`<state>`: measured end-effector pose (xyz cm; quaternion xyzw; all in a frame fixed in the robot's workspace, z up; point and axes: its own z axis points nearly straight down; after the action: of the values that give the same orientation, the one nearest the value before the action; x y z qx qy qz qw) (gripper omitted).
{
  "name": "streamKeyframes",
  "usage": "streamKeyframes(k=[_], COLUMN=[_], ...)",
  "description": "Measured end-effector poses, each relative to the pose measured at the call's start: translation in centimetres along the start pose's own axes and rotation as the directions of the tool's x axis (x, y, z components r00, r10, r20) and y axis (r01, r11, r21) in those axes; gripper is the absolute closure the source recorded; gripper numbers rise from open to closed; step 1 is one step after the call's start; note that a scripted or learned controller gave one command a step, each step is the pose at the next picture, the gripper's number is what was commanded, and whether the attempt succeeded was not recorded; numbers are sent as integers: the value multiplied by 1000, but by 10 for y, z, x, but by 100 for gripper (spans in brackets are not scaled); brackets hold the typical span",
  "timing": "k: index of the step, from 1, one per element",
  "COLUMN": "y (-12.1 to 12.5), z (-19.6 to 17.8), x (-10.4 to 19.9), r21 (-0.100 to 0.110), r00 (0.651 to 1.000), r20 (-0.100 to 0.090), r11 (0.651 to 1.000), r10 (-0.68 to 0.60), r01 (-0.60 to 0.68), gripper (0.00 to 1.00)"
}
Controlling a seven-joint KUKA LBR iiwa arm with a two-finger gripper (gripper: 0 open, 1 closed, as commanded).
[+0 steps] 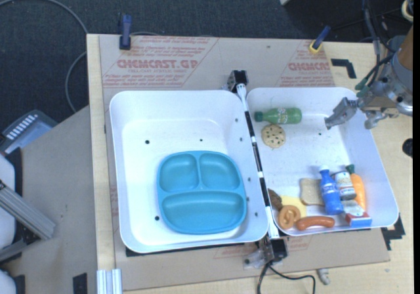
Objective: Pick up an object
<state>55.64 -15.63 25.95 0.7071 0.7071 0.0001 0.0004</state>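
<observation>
Progress on the task appears nil: no object is lifted, and every item lies on a bin floor. The gripper (346,114) hangs over the far right part of the right bin (387,181), clear of all contents. Whether the jaws are spread or pressed together cannot be told at this size. Selection, descent, closure and lift all remain, by the look of it.

Candidate objects lie in the right bin. A green bottle (279,115) rests on its side at the far left, smooth and cylindrical, with a white label. Just near of it sits a cookie (273,135), a flat speckled disc. At the near right a cluster lies packed together: a blue bottle (329,191), a carrot (358,188), a slice of bread (310,191), a sausage (314,223) and a ring-shaped pastry (289,215), several touching.

The left bin (131,155) holds a blue divided plate (200,192), glossy moulded plastic with three compartments and rounded corners. Both bins are shallow white plastic, standing on a tabletop (177,63) of printed board.
</observation>
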Motion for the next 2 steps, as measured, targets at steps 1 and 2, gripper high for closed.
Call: streamKeyframes(k=[1, 2], y=[-50, -57], z=[117, 163], x=[-20, -7], r21=[2, -2], r00=[1000, 1000], r20=[-1, 1], r11=[1000, 1000], r10=[1, 1], r01=[-1, -1], gripper=[0, 0])
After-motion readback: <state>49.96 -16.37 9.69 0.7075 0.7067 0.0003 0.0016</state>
